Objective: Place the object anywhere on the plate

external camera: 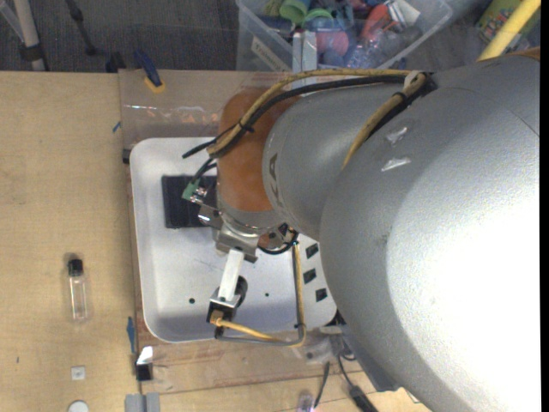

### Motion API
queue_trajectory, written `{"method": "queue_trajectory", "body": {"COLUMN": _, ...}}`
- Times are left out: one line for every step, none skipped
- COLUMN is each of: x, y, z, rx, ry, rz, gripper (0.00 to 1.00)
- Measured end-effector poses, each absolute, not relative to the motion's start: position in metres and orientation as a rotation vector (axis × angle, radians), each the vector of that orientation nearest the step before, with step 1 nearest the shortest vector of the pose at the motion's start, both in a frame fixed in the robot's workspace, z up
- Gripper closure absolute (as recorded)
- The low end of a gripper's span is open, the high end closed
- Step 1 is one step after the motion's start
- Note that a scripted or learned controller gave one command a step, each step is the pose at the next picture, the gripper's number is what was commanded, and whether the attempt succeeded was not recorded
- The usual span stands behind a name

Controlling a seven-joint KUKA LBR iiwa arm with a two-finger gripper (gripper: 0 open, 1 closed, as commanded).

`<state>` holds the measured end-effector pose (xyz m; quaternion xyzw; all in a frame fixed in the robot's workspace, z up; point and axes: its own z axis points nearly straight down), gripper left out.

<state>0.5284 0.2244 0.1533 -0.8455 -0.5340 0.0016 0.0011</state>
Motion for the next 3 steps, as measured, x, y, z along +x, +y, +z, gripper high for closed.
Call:
{"method": "queue_trajectory", "body": {"x": 0.519, "y": 0.149, "z": 0.106, "rx": -2.473, "ry": -1.934, "rz": 0.004, "gripper": 1.00}}
{"method": "queue_trajectory", "body": {"x": 0.478, "y": 0.151, "z": 0.114, "rx": -2.120, "ry": -2.314, "rz": 0.005, "gripper": 1.00}}
{"method": "queue_trajectory", "body": {"x": 0.507, "y": 0.151, "z": 0.091, "rx": -1.758, "ry": -2.607, "rz": -0.013, "gripper": 1.00}}
